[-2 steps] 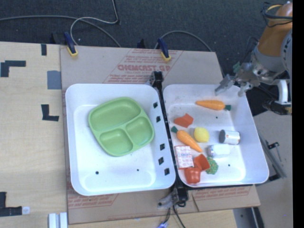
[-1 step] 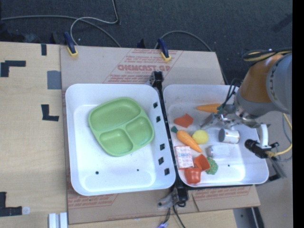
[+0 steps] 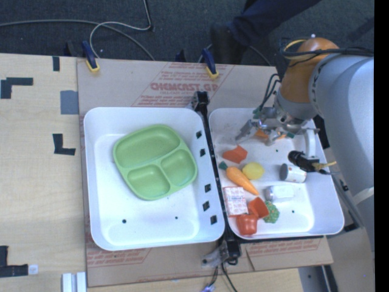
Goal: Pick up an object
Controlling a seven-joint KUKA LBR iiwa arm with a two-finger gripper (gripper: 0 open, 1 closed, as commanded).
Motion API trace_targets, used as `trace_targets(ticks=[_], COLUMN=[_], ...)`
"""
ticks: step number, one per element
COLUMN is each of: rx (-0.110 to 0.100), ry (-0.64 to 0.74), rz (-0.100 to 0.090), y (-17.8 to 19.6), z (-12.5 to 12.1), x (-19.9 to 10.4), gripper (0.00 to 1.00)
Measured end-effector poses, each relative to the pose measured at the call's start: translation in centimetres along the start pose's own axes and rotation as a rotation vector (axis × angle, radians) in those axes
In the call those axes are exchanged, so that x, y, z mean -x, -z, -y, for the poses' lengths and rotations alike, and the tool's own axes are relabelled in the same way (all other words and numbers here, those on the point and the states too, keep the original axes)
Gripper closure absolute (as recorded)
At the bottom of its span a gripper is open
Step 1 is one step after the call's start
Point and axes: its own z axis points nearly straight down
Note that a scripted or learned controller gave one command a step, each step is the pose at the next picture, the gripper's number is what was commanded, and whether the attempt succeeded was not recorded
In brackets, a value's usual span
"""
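Left bin (image 3: 100,181) roomy around green plate (image 3: 155,161), right bin (image 3: 322,221) crowded with toys

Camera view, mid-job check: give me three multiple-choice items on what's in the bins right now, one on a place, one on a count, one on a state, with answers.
1. Where does the green divided plate lie?
A. In the left bin
B. In the right bin
C. On the cardboard outside the bins

2. How many compartments does the green divided plate have?
A. Two
B. Three
C. Five

3. How does the carrot lie?
A. Standing upright against a wall
B. Flat on the right bin's floor beside the yellow lemon
C. On the green divided plate

Answers:
1. A: the plate sits alone in the left bin, tilted to its sides.
2. B: one large section and two smaller ones show.
3. B: it lies flat, slanting, its thick end near the lemon; the gripper is above the bin's far part.
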Motion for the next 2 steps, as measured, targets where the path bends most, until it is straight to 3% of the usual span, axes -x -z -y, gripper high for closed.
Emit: trace_targets(ticks=[1, 2], rx=[0.012, 0.014], ry=[0.001, 0.002], rz=[0.004, 0.006], y=[0.04, 1.03], z=[5.82, 5.76], x=[-3.33, -3.28], gripper=[0.0, 1.0])
